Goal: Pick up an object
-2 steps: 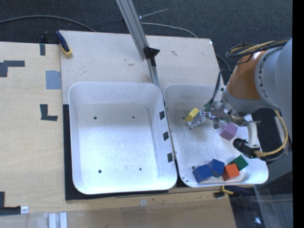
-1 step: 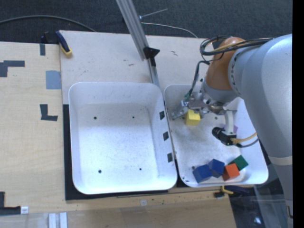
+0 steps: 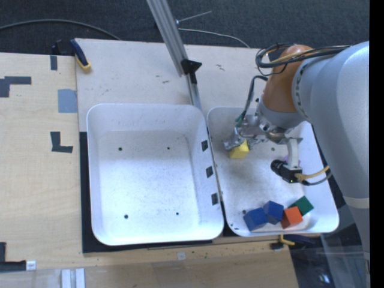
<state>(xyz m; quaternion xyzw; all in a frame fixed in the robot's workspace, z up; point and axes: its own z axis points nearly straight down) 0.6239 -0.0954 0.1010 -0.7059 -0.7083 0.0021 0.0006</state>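
Right bin [image 3: 312, 224] holds a yellow block [image 3: 239, 150]; gripper [image 3: 235, 141] sits directly upon it; grip state unclear.

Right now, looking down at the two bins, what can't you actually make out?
- Pincer over the yellow block: its tips blur together; grip unclear.
- Yellow block: top edge hidden under the pincer.
- Blue blocks, orange block, green block: clustered and small, so contact and stacking are unclear.
- Right bin: far corner covered by the arm.

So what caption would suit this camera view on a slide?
Arm's gripper at a yellow block in the right bin; blue, orange and green blocks sit near its front edge.
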